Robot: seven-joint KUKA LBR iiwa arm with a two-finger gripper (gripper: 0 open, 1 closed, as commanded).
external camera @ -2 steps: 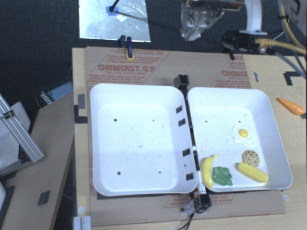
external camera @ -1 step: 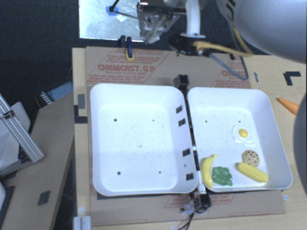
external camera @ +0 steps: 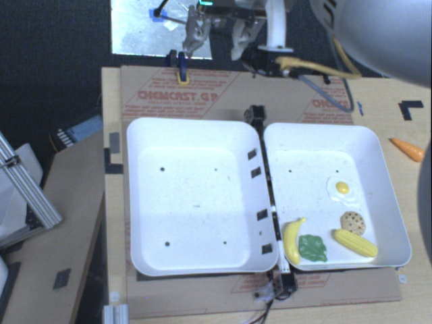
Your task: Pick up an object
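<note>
Cardboard (external camera: 202, 94) under bins printed "CHEMCAST"

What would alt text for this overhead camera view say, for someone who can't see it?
Two shallow white bins sit side by side on a bench; the right bin holds a toy fried egg, cookie, corn cob, banana and a green leafy piece. The robot's gripper hangs open above the bench's far edge.

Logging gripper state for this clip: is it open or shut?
Open. The gripper, raised beyond the bins' far edge, shows two fingers apart with nothing between them.
</note>
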